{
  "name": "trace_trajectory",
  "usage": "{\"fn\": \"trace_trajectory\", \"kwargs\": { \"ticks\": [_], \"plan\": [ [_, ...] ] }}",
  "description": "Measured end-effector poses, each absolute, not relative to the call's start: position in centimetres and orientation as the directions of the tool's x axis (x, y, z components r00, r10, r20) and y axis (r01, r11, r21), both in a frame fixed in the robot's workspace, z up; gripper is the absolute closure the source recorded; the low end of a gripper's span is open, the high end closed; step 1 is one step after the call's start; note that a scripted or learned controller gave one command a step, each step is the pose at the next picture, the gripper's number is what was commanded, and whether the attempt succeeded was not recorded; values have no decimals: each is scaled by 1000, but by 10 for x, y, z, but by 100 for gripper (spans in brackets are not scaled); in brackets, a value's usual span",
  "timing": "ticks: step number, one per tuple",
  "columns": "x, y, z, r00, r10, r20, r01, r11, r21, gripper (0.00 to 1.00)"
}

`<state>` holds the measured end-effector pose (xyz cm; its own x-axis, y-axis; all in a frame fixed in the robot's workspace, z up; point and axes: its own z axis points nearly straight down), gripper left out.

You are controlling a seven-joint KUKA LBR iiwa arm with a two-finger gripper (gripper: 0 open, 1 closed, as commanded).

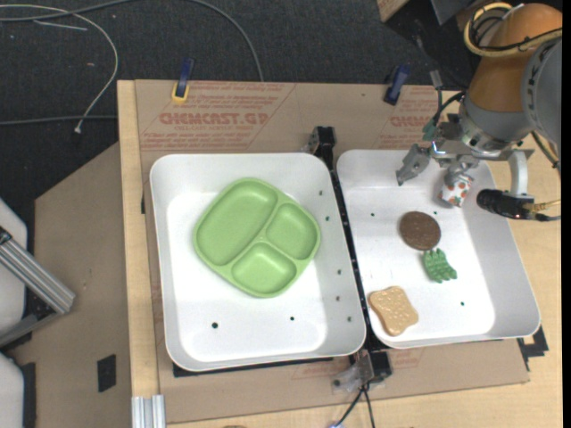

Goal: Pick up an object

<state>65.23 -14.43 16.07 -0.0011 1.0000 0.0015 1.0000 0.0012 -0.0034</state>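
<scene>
- The gripper (434, 175) hangs in the upper right of the frame, over the far end of the right bin (500, 315); its two fingers are spread apart, with nothing between them.
- One finger (410, 166) points toward the bin's upper left; the other carries a small white, red-dotted piece at its tip.
- The arm (510, 65), grey with an orange band, fills the top right corner.
- Below the gripper lies a round brown cookie (418, 230), apart from the fingers.
- A small green toy (439, 266) sits just below and right of the cookie.
- A tan cracker (393, 310) lies near the bin's lower left.
- The left bin (178, 328) holds a green divided plate (257, 236).
</scene>
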Motion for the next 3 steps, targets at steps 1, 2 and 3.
{"fn": "trace_trajectory", "kwargs": {
  "ticks": [1,2,3],
  "plan": [
    [650,-139,99,-2,1000,1,1000,2,-5,0],
    [650,-138,84,-2,1000,1,1000,2,-4,0],
    [651,-138,97,-3,1000,1,1000,3,0,100]
  ]
}}
